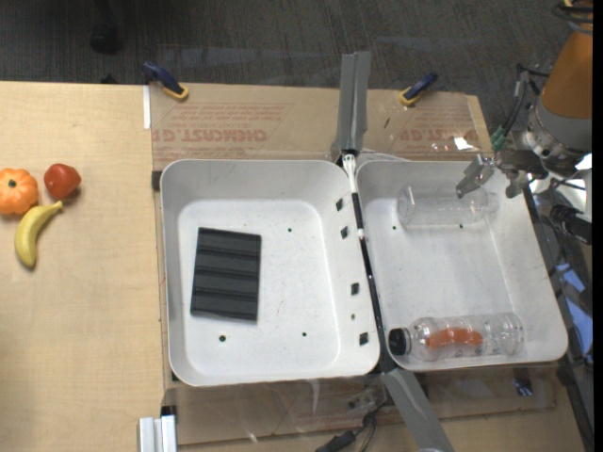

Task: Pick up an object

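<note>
In the left bin (179, 252) a black ribbed block (226, 273) lies flat. The right bin (537, 281) holds a clear plastic bottle (455, 337) with a black cap and orange contents, lying on its side near the front edge. A clear plastic container (443, 207) rests near that bin's back wall. My gripper (490, 183) hangs over the back right corner of the right bin, just above and to the right of the clear container. Its fingers (468, 181) stand open with nothing between them.
On the wooden table at the left lie an orange fruit (16, 192), a red fruit (62, 180) and a banana (32, 234). Cardboard (245, 125) backs both bins, held by blue clamps (166, 81). A grey bar (353, 102) rises between the bins.
</note>
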Robot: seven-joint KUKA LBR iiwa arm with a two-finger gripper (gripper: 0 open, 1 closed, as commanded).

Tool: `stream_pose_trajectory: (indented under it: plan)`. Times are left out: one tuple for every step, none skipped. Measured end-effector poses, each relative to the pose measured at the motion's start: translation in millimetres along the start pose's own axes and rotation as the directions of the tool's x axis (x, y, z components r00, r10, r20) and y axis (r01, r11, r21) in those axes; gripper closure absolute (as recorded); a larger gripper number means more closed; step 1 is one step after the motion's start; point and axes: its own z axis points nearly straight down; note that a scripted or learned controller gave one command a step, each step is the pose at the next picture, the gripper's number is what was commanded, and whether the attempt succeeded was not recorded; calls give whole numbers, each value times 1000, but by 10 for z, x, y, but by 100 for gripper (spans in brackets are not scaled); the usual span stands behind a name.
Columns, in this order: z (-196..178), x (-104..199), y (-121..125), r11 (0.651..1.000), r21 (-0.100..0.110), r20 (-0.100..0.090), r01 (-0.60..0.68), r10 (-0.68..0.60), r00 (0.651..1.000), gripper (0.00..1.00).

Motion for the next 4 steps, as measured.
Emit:
stream_pose_trajectory:
  plan:
    - [563,352,150,999,-33,6,-38,39,999,0]
    - [46,-80,-510,990,-1,1,-138,138,990,0]
    - [1062,704,-637,998,1,0,-67,67,998,0]
    - [115,907,-712,992,-1,2,-124,124,992,0]
